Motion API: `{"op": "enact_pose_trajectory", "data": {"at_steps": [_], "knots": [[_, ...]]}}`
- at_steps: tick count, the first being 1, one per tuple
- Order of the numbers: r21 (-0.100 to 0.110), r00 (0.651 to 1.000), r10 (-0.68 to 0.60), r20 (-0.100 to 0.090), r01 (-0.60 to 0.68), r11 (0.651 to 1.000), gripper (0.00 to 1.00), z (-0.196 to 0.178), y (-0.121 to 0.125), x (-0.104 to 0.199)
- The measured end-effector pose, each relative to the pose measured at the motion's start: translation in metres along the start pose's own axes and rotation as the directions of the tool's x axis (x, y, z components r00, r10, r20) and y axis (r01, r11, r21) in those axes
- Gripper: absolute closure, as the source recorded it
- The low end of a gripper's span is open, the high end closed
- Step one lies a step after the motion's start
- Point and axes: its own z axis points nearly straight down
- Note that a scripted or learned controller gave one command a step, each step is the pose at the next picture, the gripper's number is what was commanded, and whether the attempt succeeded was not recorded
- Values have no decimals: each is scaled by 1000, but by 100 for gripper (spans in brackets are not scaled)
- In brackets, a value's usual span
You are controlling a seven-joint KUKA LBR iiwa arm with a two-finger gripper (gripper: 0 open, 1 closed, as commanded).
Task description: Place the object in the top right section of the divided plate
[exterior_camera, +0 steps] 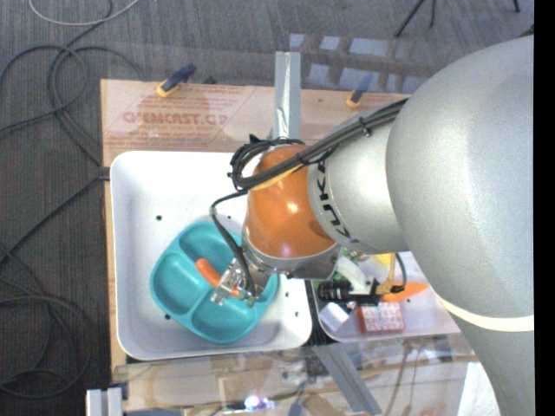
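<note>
A round teal plastic plate with three dips lies flat in the left white bin. A small orange carrot-shaped toy lies slanted in the plate, near the middle ridge, partly hidden.

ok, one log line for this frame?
arm: over left bin | gripper: above teal divided plate | orange object: on plate beside gripper | grasp: cannot tell

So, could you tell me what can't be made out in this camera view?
- Gripper: small and cluttered; finger state unreadable.
- Orange object: partly covered by the gripper; grasp and exact plate section unclear.
- Divided plate: right part hidden by the arm.
- Right bin: mostly hidden under the arm.
</note>
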Motion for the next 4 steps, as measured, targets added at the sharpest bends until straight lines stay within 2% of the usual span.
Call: {"op": "enact_pose_trajectory", "data": {"at_steps": [1, 2, 3, 4], "knots": [[12, 987, 163, -12, -163, 987, 100, -220, -53, -32], [13, 989, 146, -17, -146, 989, 100, -129, 2, 2], [16, 969, 248, -17, -248, 969, 100, -95, 22, -12], [16, 970, 243, -16, -243, 970, 100, -81, 31, 26]]}}
